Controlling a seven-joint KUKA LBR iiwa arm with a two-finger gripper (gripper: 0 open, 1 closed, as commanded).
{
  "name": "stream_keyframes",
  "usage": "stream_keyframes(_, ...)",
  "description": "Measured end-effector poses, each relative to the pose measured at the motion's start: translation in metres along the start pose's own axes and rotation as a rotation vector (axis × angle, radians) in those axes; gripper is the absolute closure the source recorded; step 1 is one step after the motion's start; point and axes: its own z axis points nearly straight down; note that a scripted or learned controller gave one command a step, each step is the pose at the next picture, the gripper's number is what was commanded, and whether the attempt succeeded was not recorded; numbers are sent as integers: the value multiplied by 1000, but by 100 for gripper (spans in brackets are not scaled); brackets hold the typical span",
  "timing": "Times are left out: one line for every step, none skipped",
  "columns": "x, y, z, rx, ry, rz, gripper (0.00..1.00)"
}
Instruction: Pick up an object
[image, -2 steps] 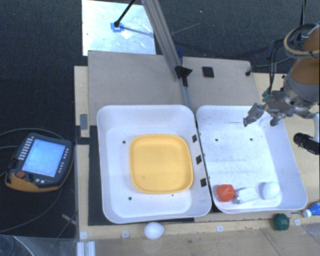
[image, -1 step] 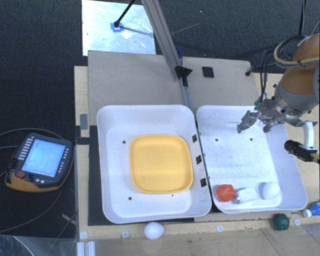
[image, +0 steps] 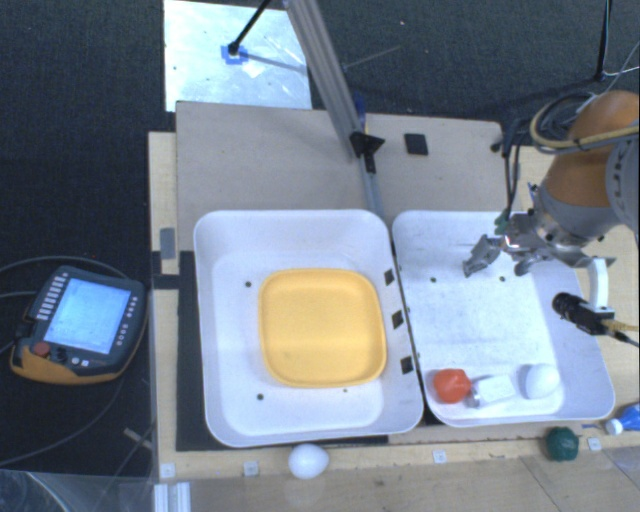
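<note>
The right white bin (image: 470, 310) holds three small things along its near wall: a red rounded object (image: 450, 385), a small white block (image: 492, 389) and a white egg-shaped object (image: 540, 380). My gripper (image: 503, 261) hangs over the far part of this bin, well away from those objects. Its fingers are spread open with nothing between them. The left white bin (image: 225, 330) holds a yellow square plate (image: 322, 326).
A white egg (image: 308, 461) and a green ball (image: 562, 443) lie on the bench in front of the bins. A teach pendant (image: 80, 322) sits on the floor at left. A slanted metal pole (image: 335, 75) meets the bench behind the bins.
</note>
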Motion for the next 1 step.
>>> stream_keyframes(-1,-5,62,2,0,0,0)
